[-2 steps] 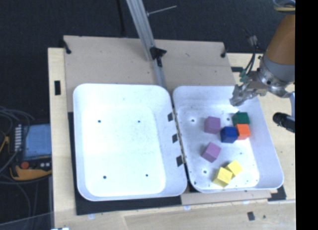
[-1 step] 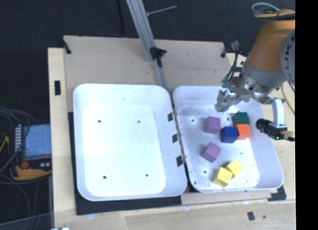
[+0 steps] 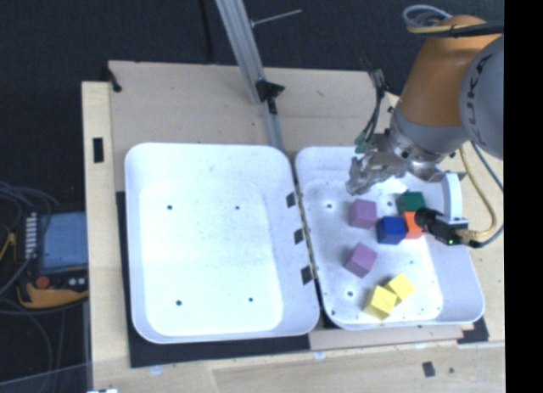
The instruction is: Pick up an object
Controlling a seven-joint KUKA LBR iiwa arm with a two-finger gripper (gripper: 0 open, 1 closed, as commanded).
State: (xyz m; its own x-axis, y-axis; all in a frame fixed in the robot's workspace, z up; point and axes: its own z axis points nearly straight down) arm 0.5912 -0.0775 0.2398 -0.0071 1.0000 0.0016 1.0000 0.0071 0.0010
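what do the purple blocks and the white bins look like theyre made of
The purple blocks look like painted wood or solid plastic: flat matte colour, crisp edges, no glare, though the view cannot settle which. The white bins look like moulded plastic: smooth, rounded corners, a faint sheen.

End effector (image 3: 363, 177) above right bin (image 3: 331, 298), near purple block (image 3: 363, 212)
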